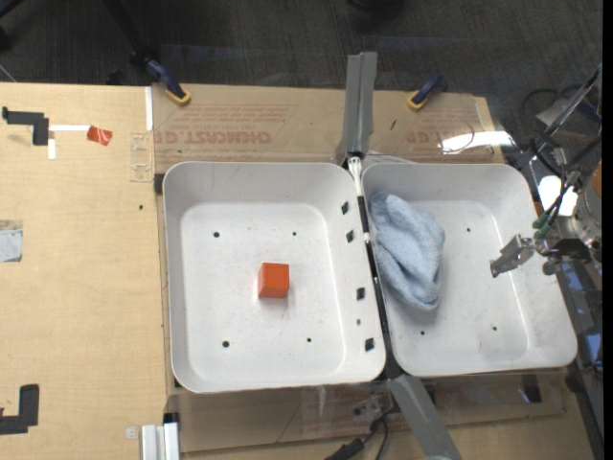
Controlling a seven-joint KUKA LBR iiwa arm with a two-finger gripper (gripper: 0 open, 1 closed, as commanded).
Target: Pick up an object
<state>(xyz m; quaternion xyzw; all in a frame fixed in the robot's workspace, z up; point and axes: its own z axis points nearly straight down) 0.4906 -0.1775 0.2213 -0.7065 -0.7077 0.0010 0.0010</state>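
An orange cube (274, 281) sits on the floor of the left bin (192, 257), a little left of its middle. A crumpled light blue-grey cloth (410, 247) lies in the right bin (479, 338), against its left wall. My gripper (510, 257) hangs over the right side of the right bin, close to its right wall, well clear of the cloth and with nothing seen in it. Most of the arm behind it is cut off by the view's right side.
A grey divider bar (360, 103) runs between the bins from the back. Cardboard (249, 127) lies behind the bins, held by yellow clamps (174, 92). A wooden board (67, 276) lies to the left. Cables and a bright lamp (551, 192) crowd the right edge.
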